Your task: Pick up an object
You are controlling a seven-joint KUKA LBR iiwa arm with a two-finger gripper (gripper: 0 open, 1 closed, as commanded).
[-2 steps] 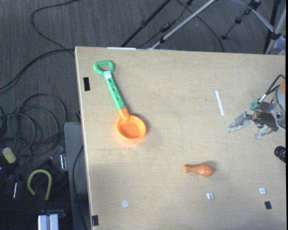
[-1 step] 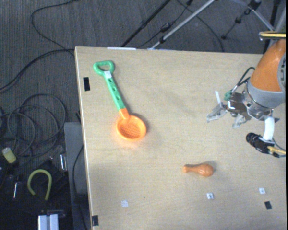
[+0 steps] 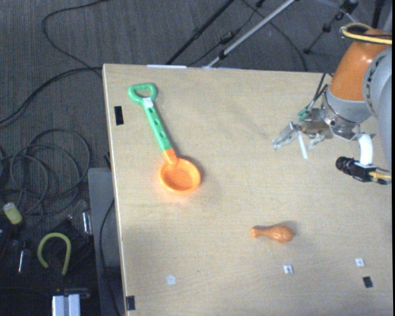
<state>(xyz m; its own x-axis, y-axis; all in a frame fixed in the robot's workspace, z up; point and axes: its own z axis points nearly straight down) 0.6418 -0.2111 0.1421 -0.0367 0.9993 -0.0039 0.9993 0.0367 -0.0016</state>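
A toy strainer spoon (image 3: 166,151) with a green handle and an orange bowl lies on the left part of the wooden bench top (image 3: 250,97). A small orange drumstick-shaped toy (image 3: 274,232) lies lower down, right of the middle. My gripper (image 3: 291,147) hangs over the upper right area, well right of the spoon and above the drumstick in the view. Its two pale fingers are spread apart and open, with nothing between them.
The grey arm with its orange band (image 3: 359,71) comes in from the right edge. A black and yellow part (image 3: 359,168) sticks out below the wrist. Cables and a tripod lie on the carpet beyond the bench's left and far edges.
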